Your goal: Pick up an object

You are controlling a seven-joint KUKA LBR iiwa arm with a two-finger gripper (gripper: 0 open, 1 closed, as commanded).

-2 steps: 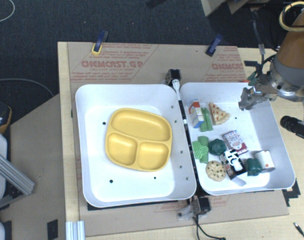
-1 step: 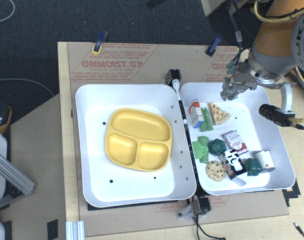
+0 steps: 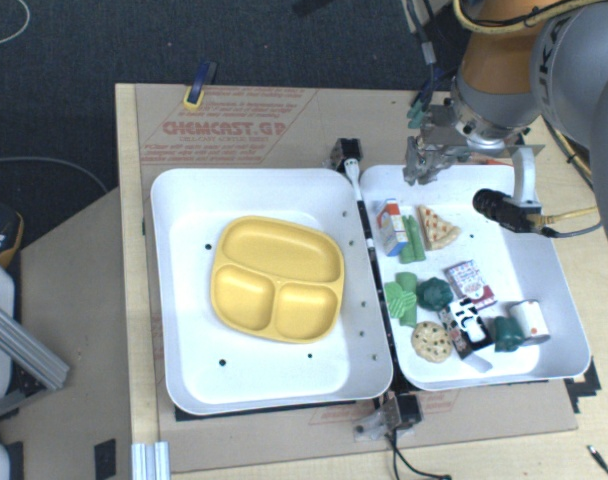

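So the gripper (image 3: 422, 171) hangs over the right bin's (image 3: 554, 268) top-left corner, can't tell its state; pizza slice toy (image 3: 439, 228) sits near at 5 o'clock.

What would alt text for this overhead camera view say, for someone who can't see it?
A grey and orange robot arm holds its gripper above the far end of the right white bin, which holds small toy foods including a pizza slice and a cookie. The left white bin holds a yellow divided plate.
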